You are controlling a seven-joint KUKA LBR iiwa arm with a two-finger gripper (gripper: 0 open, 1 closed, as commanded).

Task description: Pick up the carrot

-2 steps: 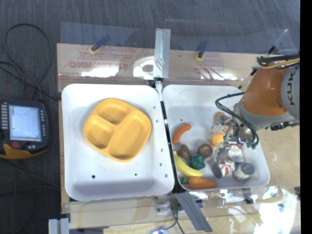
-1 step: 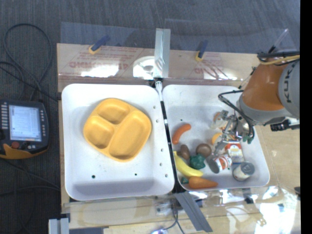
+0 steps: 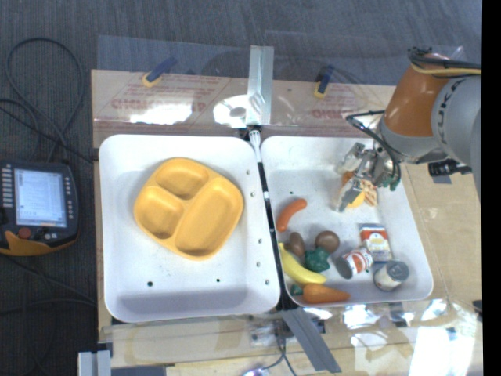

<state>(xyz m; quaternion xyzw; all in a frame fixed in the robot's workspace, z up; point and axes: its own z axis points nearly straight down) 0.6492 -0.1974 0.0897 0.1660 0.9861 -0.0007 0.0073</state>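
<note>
Two shallow white bins (image 3: 117, 288) are sitting side by side on the bench. An orange plastic carrot (image 3: 324, 294) is lying along the right bin's near edge, while the two-finger gripper (image 3: 354, 190) is hovering well apart, its grasp impossible to tell.

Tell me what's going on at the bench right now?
The arm's tool hangs over the right bin, near its upper right part. The carrot lies untouched at the bin's front edge, beside the banana and apart from the tool. The yellow divided plate sits in the left bin.
</note>
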